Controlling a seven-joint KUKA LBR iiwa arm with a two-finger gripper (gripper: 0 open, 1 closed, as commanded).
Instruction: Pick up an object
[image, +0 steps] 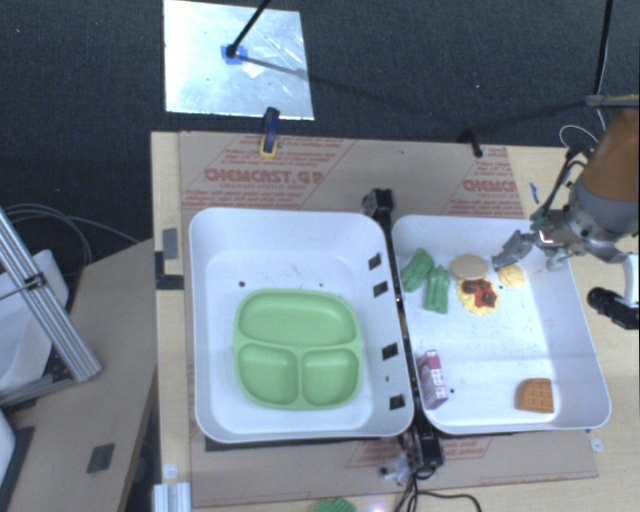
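1. The end effector (520, 250) hangs low over the far end of the right-hand shallow white plastic bin (570, 345). Whether it is open or closed, I cannot tell.
2. Just beside it lies a small pale yellow lump (512, 276); slightly farther along are a tan round bun-like piece (468, 266) and a yellow toy with red patches (480, 295).
3. Well apart from it sit two green pod-shaped toys (428, 280), an orange waffle-like block (535, 396) and a small pink-and-white packet (432, 377).
4. Judgement: this is the approach step; nothing appears lifted.
5. Next likely calls for centring over the yellow lump, descending, closing, then rising.
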